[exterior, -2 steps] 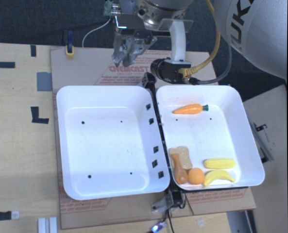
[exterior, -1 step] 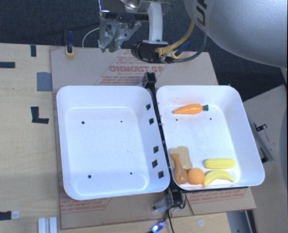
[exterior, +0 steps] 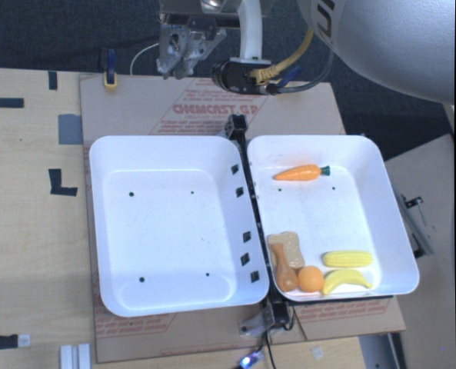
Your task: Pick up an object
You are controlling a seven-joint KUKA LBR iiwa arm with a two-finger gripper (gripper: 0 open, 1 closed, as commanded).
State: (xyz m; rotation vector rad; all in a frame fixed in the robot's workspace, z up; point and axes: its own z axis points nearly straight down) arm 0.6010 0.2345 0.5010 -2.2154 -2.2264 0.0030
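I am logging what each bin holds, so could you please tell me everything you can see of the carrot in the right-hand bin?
The carrot is a small toy with a smooth orange, plastic-looking body and a dark green stub at its wider end. It lies flat and nearly level across the far part of the right bin, tip toward the divider, green end pointing right. It rests on the bin floor alone, apart from the other items clustered near the front edge.

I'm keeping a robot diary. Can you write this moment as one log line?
stage: before pick | two-finger gripper: above bins, holding nothing | orange toy carrot: in right white bin
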